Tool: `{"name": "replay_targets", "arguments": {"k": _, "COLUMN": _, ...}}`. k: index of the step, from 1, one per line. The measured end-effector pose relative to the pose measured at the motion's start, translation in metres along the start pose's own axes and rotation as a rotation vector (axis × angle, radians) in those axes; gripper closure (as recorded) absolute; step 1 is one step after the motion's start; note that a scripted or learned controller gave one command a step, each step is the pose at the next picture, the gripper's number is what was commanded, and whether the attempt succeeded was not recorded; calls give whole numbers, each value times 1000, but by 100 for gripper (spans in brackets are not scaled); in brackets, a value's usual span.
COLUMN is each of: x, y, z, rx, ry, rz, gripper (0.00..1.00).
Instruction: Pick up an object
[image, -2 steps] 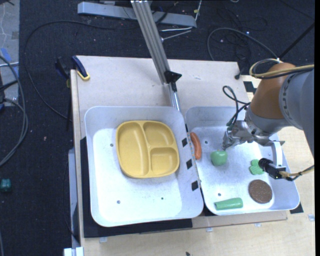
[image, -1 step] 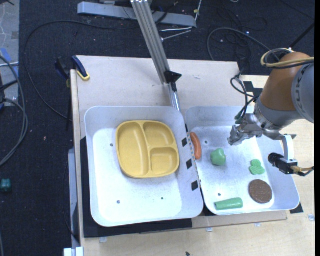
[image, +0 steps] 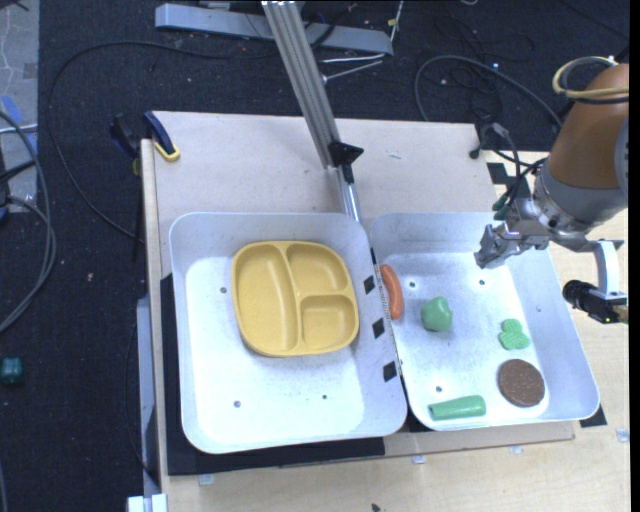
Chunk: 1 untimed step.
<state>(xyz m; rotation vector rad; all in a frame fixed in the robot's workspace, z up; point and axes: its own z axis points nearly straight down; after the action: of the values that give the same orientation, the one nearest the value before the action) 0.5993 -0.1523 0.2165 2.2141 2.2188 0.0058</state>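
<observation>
Right now the end effector (image: 488, 256), its finger state impossible to tell, hovers at the right bin's (image: 575, 340) upper edge, with the green lump (image: 436, 315) lying down-left of it

Legible text, labels, brands, numbers, signs: none. The small black tabs (image: 380, 327) along the seam between the two bins carry no readable marks, and no lettering can be made out on any other surface.
</observation>
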Motion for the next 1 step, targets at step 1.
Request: {"name": "replay_targets", "arguments": {"k": 1, "x": 0, "y": 2, "z": -54, "rx": 1, "ry": 0, "rz": -1, "gripper": 100}}
